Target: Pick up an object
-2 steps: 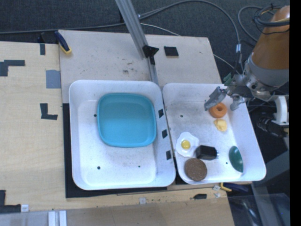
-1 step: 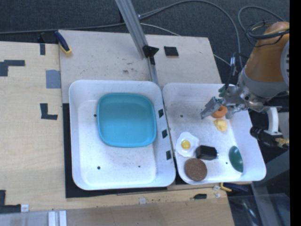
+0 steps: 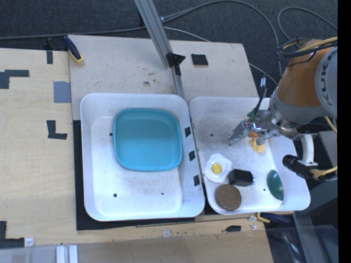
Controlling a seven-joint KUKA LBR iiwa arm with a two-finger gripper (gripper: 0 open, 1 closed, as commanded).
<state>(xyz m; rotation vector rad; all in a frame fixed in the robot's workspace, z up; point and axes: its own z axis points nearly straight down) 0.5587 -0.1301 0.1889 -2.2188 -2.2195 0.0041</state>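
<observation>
- Reaching in from 3 o'clock, the arm [image 3: 307,86] is seen over the right bin [image 3: 219,111], its gripper [image 3: 248,135] hanging above the bin's upper middle.
- Whether the fingers are spread or closed cannot be told; one grey finger [image 3: 237,134] is seen slanting toward 8 o'clock, and nothing can be made out between the fingers.
- A small orange-yellow object [image 3: 257,144] is seen just beside the gripper, at its 4 o'clock, partly hidden by the wrist.
- A fried-egg toy [image 3: 217,167] lies at the gripper's 7 o'clock, apart from the finger.
- A black block [image 3: 240,177] is placed just beside the egg, at its 4 o'clock.
- A brown round disc [image 3: 228,197] lies near the bin's 6 o'clock edge, below the block.
- A dark green piece [image 3: 275,184] rests toward the bin's 4 o'clock corner.
- A blue square plate [image 3: 147,139] is held in the left bin [image 3: 96,147].
</observation>
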